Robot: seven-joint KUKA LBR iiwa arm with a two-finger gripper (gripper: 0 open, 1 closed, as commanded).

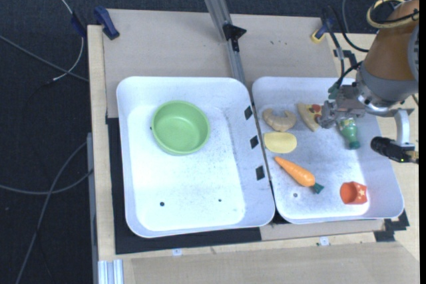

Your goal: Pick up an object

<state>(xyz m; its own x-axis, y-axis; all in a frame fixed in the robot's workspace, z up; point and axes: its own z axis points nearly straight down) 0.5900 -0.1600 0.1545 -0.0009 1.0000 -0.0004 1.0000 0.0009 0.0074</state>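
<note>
over the right-hand shallow white plastic bin, low at its far side: grey arm with an orange band, two-finger gripper down among the clutter. whether spread or closed, and whether anything is caught there, cannot tell; dark metal and cable blur together at that spot.

just beside the gripper, toward the near-right: small green bottle-shaped toy, upright-ish, close enough to be touching, though hard to be sure. just left of it: pale tan wedge, like a slice of bread or cheese. further left, near the bin's inner wall: beige lumpy potato-like piece, and below that a smooth yellow oval, lemon-like. nearer the front: orange plastic carrot with a dark green stub, and a small red-orange cup-like object in the front corner. across in the left-hand white bin: round light green bowl, well apart from everything.

likely troubles: closing between the bottle and the wedge and catching neither; nudging the bottle over, then pinching a rounded side that slips out on the lift; grazing the wedge and pushing it under the wrist; clamping two pieces together and dropping one.
</note>
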